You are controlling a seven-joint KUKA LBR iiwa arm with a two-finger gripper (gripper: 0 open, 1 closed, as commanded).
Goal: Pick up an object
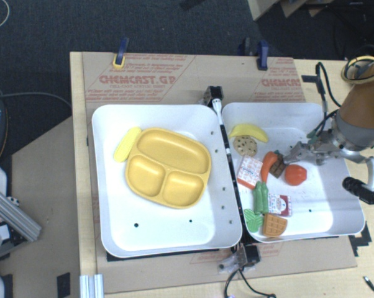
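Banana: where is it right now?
The banana lies at the back of the right bin, near the divider, just above the cookie.

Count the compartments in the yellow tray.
3. The yellow tray lies in the left bin: one long compartment along its far side, two smaller ones side by side along its near side. None looks hidden.

You can read red print reading "CHEMCAST G.P" on the brown protective sheet (pixel 143 76) covering the counter behind the left bin, the same red lettering partly repeated behind the right bin, small packets' print in the right bin too tiny to read
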